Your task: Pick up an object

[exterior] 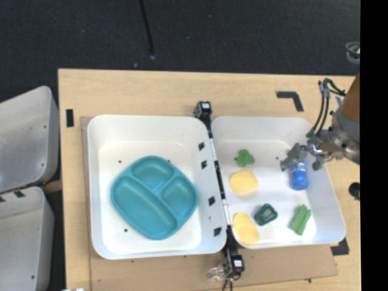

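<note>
- the claw (298, 158) sits at the right of the frame, over the right bin (321, 223), directly above a blue object (299, 179) that lies just under its tips; whether it is released or clenched i cannot tell from this angle.
- my read: the step in hand is closing in on the blue object. to do it well, the claw should come straight down, centred on it, so that the object is not nudged toward the bin's right wall.
- the blue object appears to rest on the bin floor, not lifted.
- right bin contents: a small green piece (244, 157) at upper left, a yellow lump (243, 182) below it, a second yellow lump (245, 228) at the lower left corner, a dark green item (265, 214) beside that, and a bright green piece (300, 219) toward lower right.
- the left bin (97, 235), left of centre on the bench (139, 90), holds a teal divided plate (154, 196).
</note>
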You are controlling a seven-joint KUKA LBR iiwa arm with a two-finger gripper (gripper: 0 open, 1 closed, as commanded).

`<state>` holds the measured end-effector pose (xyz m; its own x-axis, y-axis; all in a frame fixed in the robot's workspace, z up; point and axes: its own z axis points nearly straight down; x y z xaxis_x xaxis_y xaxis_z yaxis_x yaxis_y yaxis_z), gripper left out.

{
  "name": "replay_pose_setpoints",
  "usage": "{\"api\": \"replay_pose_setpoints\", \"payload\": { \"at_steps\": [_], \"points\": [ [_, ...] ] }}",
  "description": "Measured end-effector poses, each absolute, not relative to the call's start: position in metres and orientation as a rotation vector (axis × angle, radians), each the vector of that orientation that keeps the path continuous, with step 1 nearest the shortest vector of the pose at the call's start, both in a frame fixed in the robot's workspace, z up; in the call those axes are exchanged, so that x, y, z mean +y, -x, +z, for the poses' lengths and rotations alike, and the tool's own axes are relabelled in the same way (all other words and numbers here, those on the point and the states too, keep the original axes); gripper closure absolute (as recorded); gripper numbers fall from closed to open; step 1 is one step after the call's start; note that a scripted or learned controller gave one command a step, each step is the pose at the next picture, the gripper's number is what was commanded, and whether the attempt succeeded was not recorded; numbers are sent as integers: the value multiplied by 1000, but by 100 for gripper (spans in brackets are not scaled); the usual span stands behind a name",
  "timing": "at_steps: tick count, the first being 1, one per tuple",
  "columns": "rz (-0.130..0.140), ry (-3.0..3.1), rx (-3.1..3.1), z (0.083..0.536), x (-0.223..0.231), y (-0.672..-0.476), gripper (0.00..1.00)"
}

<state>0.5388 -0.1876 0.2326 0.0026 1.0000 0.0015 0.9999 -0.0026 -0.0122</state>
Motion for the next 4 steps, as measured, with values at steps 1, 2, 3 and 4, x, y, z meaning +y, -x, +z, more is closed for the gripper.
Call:
{"api": "replay_pose_setpoints", "payload": {
  "at_steps": [1,2,3,4],
  "points": [
    [0,2221,-2224,240,-187,-541,0],
    [1,2225,-2223,202,-188,-541,0],
    [0,2226,-2222,161,-194,-547,0],
    [1,2230,-2218,120,-198,-554,0]
  ]
}}
